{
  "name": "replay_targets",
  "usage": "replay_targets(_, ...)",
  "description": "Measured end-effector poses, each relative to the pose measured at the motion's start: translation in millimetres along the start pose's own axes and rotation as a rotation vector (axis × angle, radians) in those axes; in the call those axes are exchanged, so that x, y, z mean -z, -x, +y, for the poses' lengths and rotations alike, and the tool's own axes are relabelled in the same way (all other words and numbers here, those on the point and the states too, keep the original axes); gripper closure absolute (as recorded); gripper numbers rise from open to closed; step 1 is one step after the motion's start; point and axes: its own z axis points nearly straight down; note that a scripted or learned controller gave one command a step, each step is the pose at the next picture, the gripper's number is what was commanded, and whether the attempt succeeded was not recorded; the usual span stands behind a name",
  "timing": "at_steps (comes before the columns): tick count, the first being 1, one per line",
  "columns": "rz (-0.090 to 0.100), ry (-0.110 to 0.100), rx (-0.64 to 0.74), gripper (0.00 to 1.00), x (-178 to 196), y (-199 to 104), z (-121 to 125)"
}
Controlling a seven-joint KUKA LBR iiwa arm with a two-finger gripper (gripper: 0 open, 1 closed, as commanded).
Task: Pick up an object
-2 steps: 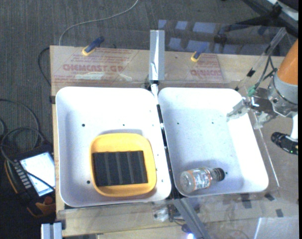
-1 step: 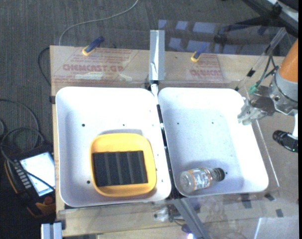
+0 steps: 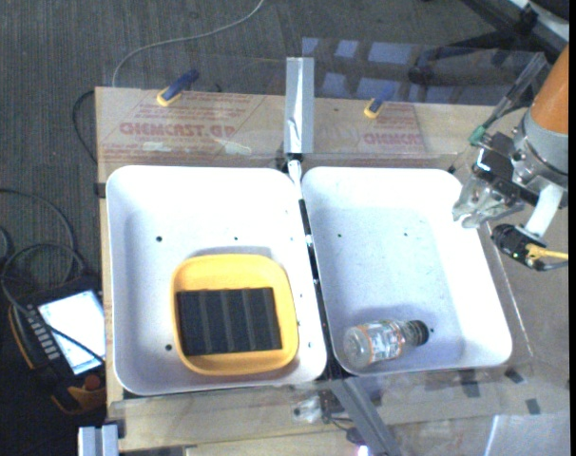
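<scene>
I see the claw [image 3: 480,200] over the right bin's [image 3: 402,255] far right corner; I cannot tell its opening. A clear plastic bottle [image 3: 385,340] lies on its side at that bin's near edge. A yellow tray [image 3: 236,316] rests in the left bin [image 3: 145,217].

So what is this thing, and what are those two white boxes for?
It is a robot arm, grey with an orange band, reaching in from the right. At its end is a tool with two fingers for grabbing things. The picture comes from one camera fixed above the bench, looking down at a slant. The two white boxes are shallow bins side by side. The left bin has a yellow tray thing with a dark ribbed middle lying in it. The right bin has a clear plastic bottle lying on its side near the front. The tool sits over the right bin's far right corner, away from the bottle, and nothing is between its fingers.
</scene>
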Motion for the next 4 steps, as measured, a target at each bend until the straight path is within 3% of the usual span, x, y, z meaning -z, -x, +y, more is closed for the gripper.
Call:
replay_targets(1, -0.001, 0.000, -0.117, 1.00, -3, 64, 15)
replay_targets(4, -0.008, -0.006, -0.112, 1.00, 22, 62, 16)
